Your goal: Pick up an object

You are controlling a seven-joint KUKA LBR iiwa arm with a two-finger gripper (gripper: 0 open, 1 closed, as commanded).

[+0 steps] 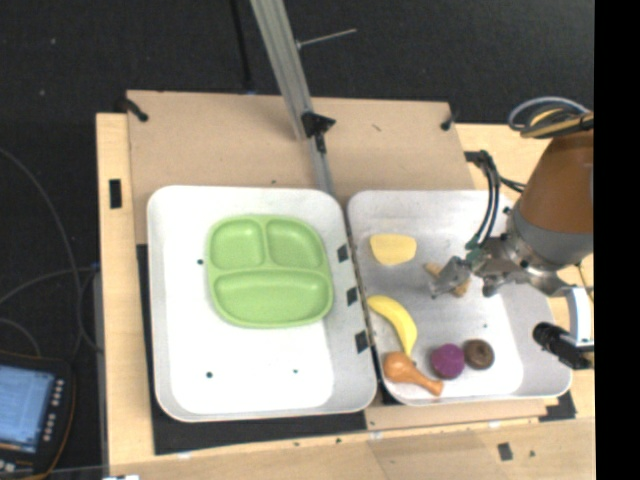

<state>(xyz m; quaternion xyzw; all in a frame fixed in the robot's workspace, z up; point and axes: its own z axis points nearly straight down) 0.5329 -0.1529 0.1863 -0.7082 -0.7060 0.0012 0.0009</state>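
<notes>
The gripper (452, 280) is hanging low over the upper middle of the right bin (420, 208), right of frame centre. A small tan object appears to be sitting at its fingertips, but whether it is caught between the fingers cannot be told, nor whether the fingers are spread or closed.

Candidate objects are lying in the same bin. The pale yellow piece (393, 249), left of the gripper, is looking like light toy food, rounded and probably smooth; a grasp across its narrow width is advisable. The banana (394, 320) is curving below it and is best taken mid-body, across the curve. The orange pear-shaped piece (410, 371), the purple ball (448, 360) and the brown ring (480, 354) are clustering along the lower edge, close together, so the fingers are risking contact with neighbours there.

In the left bin (180, 368), a green divided plate (270, 272) is lying well apart and obstructing nothing.
</notes>
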